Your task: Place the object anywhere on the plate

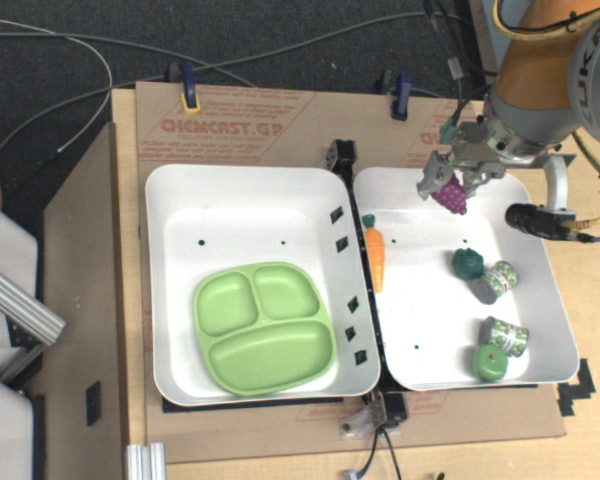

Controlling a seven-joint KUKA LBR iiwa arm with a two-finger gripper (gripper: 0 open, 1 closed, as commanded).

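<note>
1. Gripper [450,181] hangs over the far part of the right bin [540,368]; its fingers pinch a small purple object [451,197], which looks lifted off the bin floor.
2. Green plate [265,325] lies in the left bin [170,268], toward its near side, three compartments up.
3. Key relation: plate sits well apart from the held object, leftward and nearer the camera, across the divider between bins.
4. Judgement: carry runs diagonally; any compartment will do.
5. Orange carrot [375,253], teal piece [468,262] and cans rest in the right bin.
</note>
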